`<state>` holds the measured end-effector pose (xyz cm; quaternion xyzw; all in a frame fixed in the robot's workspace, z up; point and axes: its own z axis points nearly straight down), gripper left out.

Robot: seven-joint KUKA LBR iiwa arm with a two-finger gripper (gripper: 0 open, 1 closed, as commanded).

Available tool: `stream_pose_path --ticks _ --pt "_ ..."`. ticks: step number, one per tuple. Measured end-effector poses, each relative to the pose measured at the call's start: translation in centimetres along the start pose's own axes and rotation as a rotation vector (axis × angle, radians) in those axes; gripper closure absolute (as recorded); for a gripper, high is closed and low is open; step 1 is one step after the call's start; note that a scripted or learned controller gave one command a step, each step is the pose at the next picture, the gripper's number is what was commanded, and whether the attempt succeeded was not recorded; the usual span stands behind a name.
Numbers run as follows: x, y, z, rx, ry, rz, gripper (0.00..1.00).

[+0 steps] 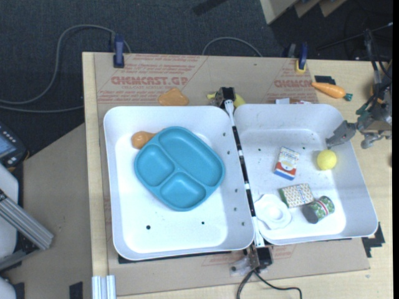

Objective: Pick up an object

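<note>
At the near edge of the right bin [358, 185] lie a white fried-egg toy [273, 210], a small patterned box [296, 195] just beside it, and a dark green can [318, 208] on its side, touching or nearly touching that box. Farther back in the same bin a small red, white and blue carton [287, 163] lies flat, and a yellow ball [326, 160] sits near the right wall. The gripper [355, 134] hangs at the bin's right rim, above and just to the right of the ball; its grey fingers [340, 133] are spread apart with nothing between them and touch no object. The left bin [124, 217] holds a blue divided plate [179, 167], with an orange piece [142, 139] tucked against its far left edge. On the bench [100, 104] behind the bins rest an orange lump [173, 96], a toy carrot [330, 90] and a yellow-and-black item [225, 96] at the gap between the bins.
</note>
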<state>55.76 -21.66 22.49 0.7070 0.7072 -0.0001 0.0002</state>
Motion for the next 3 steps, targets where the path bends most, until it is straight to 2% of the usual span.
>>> stream_pose_path --ticks 1,2,3 --pt "8.4 -5.6 14.8 0.01 0.006 -0.004 0.0" --pt "7.9 -5.2 13.0 -0.002 -0.001 0.001 1.0" --pt "16.5 -3.6 3.5 -0.011 0.002 -0.01 1.0"
